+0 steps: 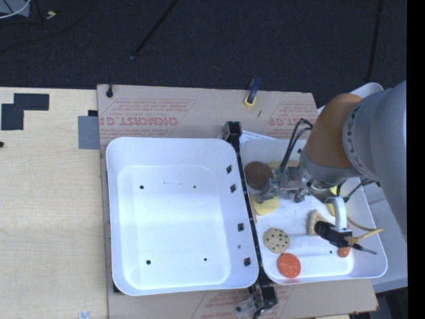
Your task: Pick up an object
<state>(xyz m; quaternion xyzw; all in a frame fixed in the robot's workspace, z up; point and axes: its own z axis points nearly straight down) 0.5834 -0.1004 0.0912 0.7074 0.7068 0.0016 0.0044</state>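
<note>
From where I stand, the grey arm [372,138] with its orange band comes in from three o'clock and hangs over the right bin [317,261], a shallow tray of smooth white plastic with rounded corners. The metal gripper [276,193] sits low at the bin's ten o'clock side. I cannot tell whether it is spread or closed, and nothing visibly sits in its grasp.

A dull brown round lump [257,173] lies just at the gripper's ten o'clock, and a pale yellow soft-edged piece [266,207] lies close at its seven o'clock. Toward the bin's seven o'clock corner rests a flat tan cookie [275,239] speckled with dark dots, with a smooth red-orange disc [288,265] just below it. A small tan wedge [314,222] lies near the bin's centre.

The matching left bin [114,198] lies at nine o'clock. Both rest on printed brown cardboard [166,115].
</note>
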